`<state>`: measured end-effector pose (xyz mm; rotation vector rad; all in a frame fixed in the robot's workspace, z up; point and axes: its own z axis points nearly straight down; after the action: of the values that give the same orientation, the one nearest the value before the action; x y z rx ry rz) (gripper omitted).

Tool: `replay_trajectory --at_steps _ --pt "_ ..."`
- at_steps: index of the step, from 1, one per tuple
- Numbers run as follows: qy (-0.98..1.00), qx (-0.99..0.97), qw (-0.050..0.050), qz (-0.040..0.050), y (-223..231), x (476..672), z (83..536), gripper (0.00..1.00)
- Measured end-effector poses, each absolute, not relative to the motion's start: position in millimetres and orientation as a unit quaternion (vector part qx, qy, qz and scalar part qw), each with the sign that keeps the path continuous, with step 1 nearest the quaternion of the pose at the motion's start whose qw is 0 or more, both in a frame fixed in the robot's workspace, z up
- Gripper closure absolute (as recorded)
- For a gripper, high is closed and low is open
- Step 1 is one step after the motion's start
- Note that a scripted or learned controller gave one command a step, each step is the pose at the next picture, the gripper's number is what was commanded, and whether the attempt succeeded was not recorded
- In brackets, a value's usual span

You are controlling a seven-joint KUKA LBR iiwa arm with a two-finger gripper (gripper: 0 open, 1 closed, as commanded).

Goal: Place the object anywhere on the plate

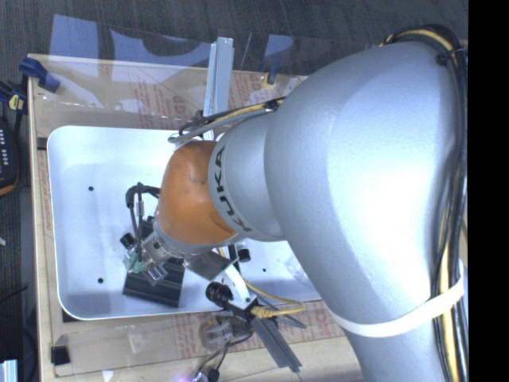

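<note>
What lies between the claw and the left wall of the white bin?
In the camera view, bare white bin floor with a couple of small dark dots runs from the claw to the white bin at its left wall.

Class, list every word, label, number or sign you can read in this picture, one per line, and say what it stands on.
"KUKA": partly visible black letters running sideways on the grey arm, just beside the orange band.
Faint reddish print on the bench surface around the white bin: too blurred to read.
Nothing else is legible.
</note>
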<state>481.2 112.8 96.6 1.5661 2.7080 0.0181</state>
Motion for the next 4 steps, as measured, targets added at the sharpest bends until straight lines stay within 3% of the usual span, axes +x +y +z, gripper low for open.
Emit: replay_trajectory --at_steps 1,2,3,4 --pt "0.743 0.670 -0.001 -0.0011 199.4 474.4 91.4 1.00" --pt "0.776 0.631 -0.001 -0.0014 129.9 476.4 164.9 1.00" --pt "0.754 0.657 0.000 0.0008 130.6 494.3 95.3 1.00" --pt "0.480 0.878 0.001 0.0006 183.5 478.2 92.8 1.00"
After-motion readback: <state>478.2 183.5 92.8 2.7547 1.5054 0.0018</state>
